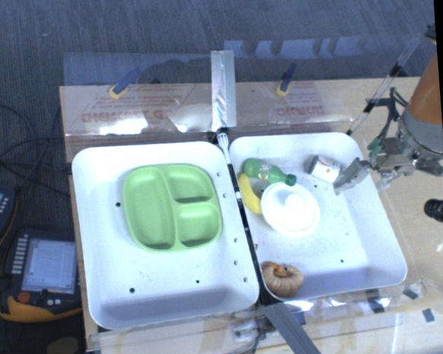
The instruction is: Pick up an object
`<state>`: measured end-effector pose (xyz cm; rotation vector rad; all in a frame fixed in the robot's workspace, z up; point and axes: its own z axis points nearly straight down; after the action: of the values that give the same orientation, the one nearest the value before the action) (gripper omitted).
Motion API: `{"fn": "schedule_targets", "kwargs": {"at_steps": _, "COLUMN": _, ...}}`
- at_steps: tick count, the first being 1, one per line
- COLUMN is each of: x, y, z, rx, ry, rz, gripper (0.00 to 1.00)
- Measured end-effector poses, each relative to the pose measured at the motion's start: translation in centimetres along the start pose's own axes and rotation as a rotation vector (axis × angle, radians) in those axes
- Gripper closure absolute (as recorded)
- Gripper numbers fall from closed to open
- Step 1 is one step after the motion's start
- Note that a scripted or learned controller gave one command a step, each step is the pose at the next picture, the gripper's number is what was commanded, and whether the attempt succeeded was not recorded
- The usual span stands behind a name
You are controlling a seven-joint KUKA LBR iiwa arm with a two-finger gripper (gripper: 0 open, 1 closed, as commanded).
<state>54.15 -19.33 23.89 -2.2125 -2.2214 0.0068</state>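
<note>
Camera view: I count two white bins, gripper low over the right bin, nothing between its fingers.
Left bin: one green divided tray. Right bin: one banana, long axis running near-to-far along the divider; one green bottle; one white bowl; one small white-and-red cylinder just left of the gripper; one brown pastry-like item. Arm reaches in from right, wrist at bin's right rim; can't tell finger opening.

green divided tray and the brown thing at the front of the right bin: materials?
Green divided tray: looks like moulded plastic, matte to satin; uniform colour, rounded compartment walls, faint soft highlights.
Brown thing: unclear; ridged, rounded, doughnut-like shape with a dull finish suggests soft rubber, foam or a plastic toy. Too small to tell which.
</note>
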Motion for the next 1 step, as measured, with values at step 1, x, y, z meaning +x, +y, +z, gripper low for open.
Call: {"fn": "schedule_targets", "kwargs": {"at_steps": 1, "x": 1.16, "y": 8.09, "z": 3.37, "rx": 0.000, "ry": -0.002, "rz": -0.130, "gripper": 0.00}}
